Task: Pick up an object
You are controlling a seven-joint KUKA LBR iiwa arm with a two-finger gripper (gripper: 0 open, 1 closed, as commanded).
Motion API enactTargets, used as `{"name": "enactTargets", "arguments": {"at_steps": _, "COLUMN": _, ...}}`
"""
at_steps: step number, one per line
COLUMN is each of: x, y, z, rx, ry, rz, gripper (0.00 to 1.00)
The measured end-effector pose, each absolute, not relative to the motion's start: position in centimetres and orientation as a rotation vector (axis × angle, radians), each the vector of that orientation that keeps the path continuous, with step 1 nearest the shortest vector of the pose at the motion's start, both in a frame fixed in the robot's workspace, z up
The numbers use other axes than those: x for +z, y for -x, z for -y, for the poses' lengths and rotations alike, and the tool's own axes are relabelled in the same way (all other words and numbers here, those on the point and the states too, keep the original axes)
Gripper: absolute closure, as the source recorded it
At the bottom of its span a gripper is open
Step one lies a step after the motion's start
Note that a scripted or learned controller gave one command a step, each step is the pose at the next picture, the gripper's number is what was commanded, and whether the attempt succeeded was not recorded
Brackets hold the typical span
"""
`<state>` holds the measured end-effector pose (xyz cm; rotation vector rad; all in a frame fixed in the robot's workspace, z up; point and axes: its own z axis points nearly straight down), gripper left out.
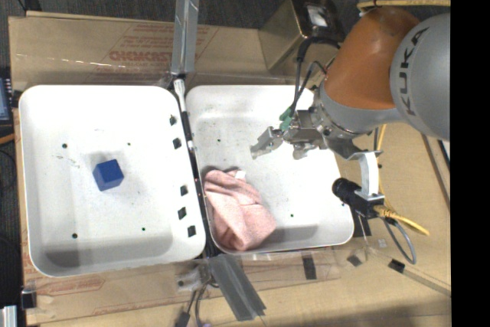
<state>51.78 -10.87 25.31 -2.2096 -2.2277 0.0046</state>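
A small blue cube (109, 174) is seen on the floor of the left shallow white bin (46, 111), with bare room all round it. A crumpled pink cloth (236, 207) is bunched against the right white bin's (237, 99) near-left corner. The metal two-finger gripper (269, 140) is held splayed apart over open bin floor, gripping nothing. "KUKA" is read on the grey arm (409, 61).
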Motion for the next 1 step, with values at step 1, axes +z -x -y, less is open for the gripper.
{"name": "enactTargets", "arguments": {"at_steps": 1, "x": 27.15, "y": -56.26, "z": 8.28, "rx": 0.004, "ry": 2.295, "rz": 2.144, "gripper": 0.0}}
